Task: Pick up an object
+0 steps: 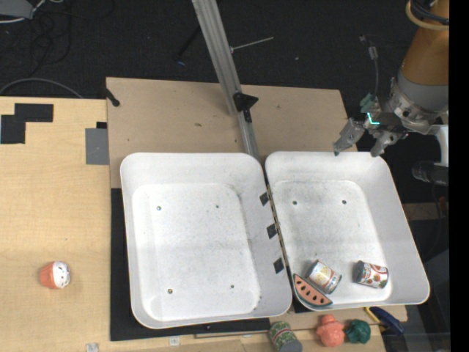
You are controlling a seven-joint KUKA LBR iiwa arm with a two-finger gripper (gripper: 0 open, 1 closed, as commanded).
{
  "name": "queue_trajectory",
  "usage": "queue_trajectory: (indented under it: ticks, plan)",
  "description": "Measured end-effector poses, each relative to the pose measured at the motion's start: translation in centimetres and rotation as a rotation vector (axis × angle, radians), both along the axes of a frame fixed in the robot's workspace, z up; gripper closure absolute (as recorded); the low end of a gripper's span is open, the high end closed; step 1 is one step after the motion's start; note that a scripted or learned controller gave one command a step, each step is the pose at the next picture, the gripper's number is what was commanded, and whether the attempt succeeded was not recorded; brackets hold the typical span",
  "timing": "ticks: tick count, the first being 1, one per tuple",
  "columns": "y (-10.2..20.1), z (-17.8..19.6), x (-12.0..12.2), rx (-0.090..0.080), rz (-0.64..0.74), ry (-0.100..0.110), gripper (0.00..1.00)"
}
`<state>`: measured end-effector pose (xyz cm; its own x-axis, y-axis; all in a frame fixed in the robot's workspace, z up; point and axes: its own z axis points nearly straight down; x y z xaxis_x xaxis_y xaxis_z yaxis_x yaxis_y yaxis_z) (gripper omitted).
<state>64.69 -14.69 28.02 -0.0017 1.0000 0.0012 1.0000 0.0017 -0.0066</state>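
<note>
My gripper [360, 147] hangs above the far rim of the right bin [381, 174], its two dark fingers spread apart with nothing between them. Near that bin's front edge lie a small tin can [323, 276], a red and white can [371, 274] on its side, and a watermelon slice [312, 292] against the front-left corner. All three sit well in front of the gripper.
The left bin [192, 237] adjoins the right one, joined by black clips. A metal rail [223, 64] slants in from the back. A red and white ball [54, 275] lies far left on the bench. Small toys [330, 332] sit below the right bin's front rim.
</note>
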Motion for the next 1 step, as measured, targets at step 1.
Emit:
queue_trajectory:
  ticks: [1]
  plan:
    - [0.03,0.23,0.07,-0.001,0.002,-0.004,0.00]
